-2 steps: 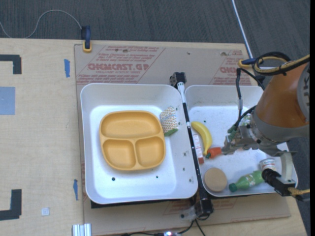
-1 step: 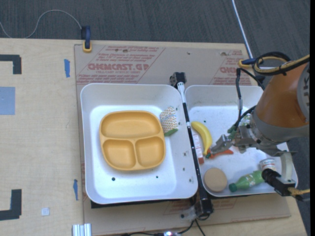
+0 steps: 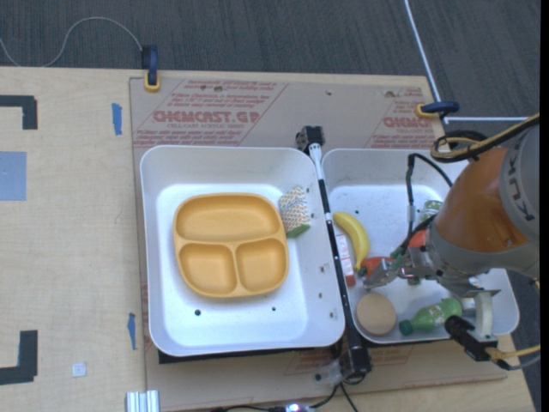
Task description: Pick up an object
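The gripper (image 3: pixel 388 270) hangs low in the right bin (image 3: pixel 386 166), but whether it is released or clenched cannot be told. It sits just beside an orange-red object (image 3: pixel 371 267), between the banana (image 3: pixel 353 235) and the round tan object (image 3: pixel 376 313). A green bottle (image 3: pixel 433 314) lies near the bin's front wall. In the left bin (image 3: pixel 163 256) rests a yellow divided plate (image 3: pixel 230 244), with a patterned item (image 3: pixel 296 209) at its right edge.

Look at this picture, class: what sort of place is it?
Probably a robotics lab test bench: a robot arm reaches over two white bins, boards are held by clamps, and toy food like a banana serves as practice objects.
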Available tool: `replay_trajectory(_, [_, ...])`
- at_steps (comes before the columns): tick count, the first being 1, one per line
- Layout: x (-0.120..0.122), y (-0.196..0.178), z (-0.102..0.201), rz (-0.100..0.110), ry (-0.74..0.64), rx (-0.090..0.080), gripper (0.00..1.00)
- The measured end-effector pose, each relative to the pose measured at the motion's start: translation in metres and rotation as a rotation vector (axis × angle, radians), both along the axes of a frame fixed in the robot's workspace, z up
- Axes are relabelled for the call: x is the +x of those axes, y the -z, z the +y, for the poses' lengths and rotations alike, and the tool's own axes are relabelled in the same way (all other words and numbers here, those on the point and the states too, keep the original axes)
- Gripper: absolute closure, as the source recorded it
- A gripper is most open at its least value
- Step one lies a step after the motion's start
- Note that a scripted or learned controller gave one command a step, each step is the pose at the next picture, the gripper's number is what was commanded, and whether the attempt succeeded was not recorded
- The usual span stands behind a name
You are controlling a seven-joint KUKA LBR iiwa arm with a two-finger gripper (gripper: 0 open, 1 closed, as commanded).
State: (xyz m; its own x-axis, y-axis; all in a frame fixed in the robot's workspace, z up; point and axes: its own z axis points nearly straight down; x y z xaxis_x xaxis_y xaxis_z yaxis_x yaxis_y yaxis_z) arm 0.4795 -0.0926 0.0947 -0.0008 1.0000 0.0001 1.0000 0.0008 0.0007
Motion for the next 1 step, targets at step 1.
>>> replay_trajectory(1, [0.0008, -0.0098, -0.0002, -0.003, 0.001, -0.001, 1.0])
